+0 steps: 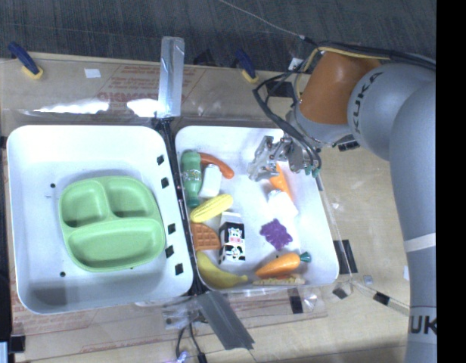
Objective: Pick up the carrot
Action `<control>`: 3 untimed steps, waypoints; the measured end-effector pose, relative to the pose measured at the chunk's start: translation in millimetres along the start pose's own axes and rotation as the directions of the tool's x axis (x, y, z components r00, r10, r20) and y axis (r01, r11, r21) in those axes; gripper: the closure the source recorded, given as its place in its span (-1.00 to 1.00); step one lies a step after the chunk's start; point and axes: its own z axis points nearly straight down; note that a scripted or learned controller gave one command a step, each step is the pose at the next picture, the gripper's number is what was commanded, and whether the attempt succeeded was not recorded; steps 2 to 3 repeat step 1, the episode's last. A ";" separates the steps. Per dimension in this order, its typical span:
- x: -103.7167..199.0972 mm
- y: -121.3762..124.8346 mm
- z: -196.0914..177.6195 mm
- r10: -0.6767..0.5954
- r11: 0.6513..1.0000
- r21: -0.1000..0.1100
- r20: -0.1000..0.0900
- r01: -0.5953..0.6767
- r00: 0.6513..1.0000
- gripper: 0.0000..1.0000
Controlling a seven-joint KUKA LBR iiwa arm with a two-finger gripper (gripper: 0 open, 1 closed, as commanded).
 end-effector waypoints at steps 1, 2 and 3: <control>2.6 44.3 -41.2 -0.008 1.000 -0.001 0.002 0.008 1.000 1.00; 2.6 44.3 -41.2 -0.008 1.000 -0.001 0.002 0.008 1.000 1.00; 2.6 44.3 -41.2 -0.008 1.000 -0.001 0.002 0.008 1.000 1.00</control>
